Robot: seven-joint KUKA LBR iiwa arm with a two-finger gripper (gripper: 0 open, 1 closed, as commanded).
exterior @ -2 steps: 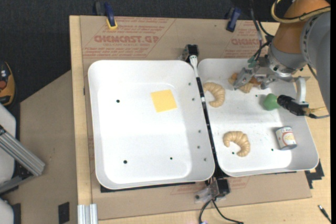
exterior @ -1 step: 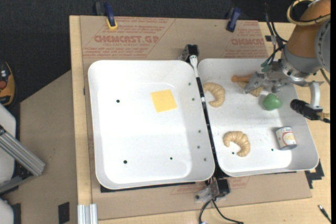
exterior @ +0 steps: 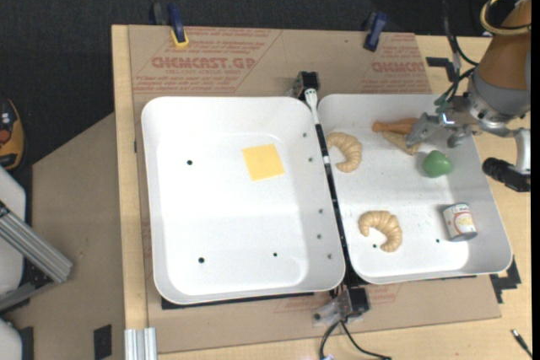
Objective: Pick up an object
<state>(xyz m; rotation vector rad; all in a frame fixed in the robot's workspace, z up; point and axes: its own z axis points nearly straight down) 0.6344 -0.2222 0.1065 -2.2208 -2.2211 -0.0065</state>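
Observation:
My gripper (exterior: 433,139) hangs over the far right part of the right bin (exterior: 489,253). It stands open, and I see nothing held between its fingers. An orange carrot-shaped piece (exterior: 393,129) lies just left of it, its thick end by the left finger (exterior: 415,137). A green ball (exterior: 436,163) sits directly in front of the gripper. Further out in the same bin are a tan croissant (exterior: 346,151) by the divider, a second croissant (exterior: 382,229) at the front, and a small white can (exterior: 459,221).
The left bin (exterior: 169,206) holds a flat yellow square (exterior: 263,162). A black divider rail (exterior: 325,181) runs between the bins. Blue clamps (exterior: 177,23) (exterior: 374,29) sit at the board's far edge. The arm's grey body (exterior: 502,88) rises at the right.

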